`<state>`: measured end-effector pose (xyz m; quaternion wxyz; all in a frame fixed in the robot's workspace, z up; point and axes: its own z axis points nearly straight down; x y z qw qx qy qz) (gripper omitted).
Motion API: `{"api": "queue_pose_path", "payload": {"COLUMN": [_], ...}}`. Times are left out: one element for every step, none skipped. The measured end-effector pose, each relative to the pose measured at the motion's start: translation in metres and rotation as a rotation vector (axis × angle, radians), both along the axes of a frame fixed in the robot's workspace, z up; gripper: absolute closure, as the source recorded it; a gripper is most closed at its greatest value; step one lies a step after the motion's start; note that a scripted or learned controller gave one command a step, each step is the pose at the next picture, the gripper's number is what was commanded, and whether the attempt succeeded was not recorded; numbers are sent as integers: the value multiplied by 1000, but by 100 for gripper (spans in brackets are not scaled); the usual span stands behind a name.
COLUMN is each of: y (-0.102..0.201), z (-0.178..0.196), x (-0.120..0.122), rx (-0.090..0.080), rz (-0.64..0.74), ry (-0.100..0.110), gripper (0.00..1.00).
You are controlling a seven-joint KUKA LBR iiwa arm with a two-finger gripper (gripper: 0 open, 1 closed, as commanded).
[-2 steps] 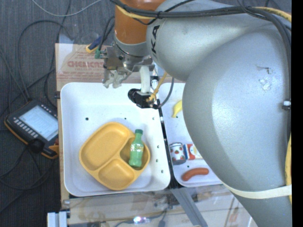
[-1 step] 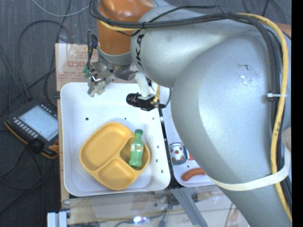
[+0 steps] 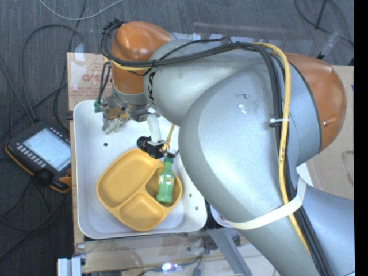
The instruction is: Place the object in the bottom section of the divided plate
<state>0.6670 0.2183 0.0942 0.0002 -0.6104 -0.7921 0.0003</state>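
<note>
A yellow divided plate [image 3: 123, 183] lies in the left white bin [image 3: 86, 211], toward its front. A small green bottle [image 3: 165, 187] rests in the plate's right-hand section, its neck pointing up and away over the rim. The plate's bottom section [image 3: 141, 210] and its large left section hold nothing. My gripper [image 3: 114, 119] hangs over the bin's far left corner, up and left of the plate and apart from the bottle. Nothing shows in it.
The arm's grey body [image 3: 241, 131] covers the right side of the bench and the second bin. A teach pendant [image 3: 43, 148] lies on the floor to the left of the bench, with cables around it.
</note>
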Motion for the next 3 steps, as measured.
{"api": "queue_pose_path", "payload": {"y": [-4,5,21], "z": [-4,-3,-3], "x": [-20,-70,-182], "rx": [-2,-2,7], "rz": [568,969,938], "ry": [-13,-19,-15], "gripper": [100,100,100]}}
